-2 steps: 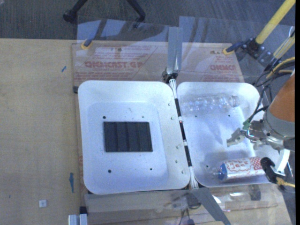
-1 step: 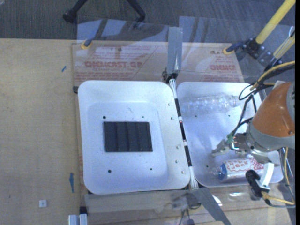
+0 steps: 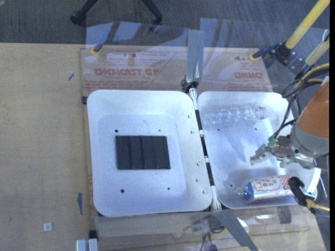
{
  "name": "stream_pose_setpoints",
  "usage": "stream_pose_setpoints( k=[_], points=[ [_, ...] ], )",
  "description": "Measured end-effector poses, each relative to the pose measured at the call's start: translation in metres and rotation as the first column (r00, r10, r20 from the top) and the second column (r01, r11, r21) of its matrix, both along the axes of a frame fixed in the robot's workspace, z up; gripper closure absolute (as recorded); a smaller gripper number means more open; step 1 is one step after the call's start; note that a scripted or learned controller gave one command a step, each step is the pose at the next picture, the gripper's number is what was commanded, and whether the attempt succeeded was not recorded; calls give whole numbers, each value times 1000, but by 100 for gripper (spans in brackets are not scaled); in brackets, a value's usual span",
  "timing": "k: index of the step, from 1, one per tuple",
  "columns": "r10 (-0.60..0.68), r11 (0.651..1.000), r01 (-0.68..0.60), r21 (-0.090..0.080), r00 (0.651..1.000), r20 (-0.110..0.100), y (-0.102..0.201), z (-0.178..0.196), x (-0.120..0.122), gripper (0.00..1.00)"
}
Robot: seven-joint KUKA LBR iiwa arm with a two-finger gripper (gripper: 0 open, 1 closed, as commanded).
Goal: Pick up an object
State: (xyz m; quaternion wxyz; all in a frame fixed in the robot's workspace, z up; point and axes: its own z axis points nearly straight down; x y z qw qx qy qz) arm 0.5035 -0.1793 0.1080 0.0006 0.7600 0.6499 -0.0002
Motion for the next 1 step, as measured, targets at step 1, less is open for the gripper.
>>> stream_pose_setpoints(
  k=[1],
  points=[
    [-78, 997, 78, 6, 997, -2, -35, 17, 36, 0]
  ],
)
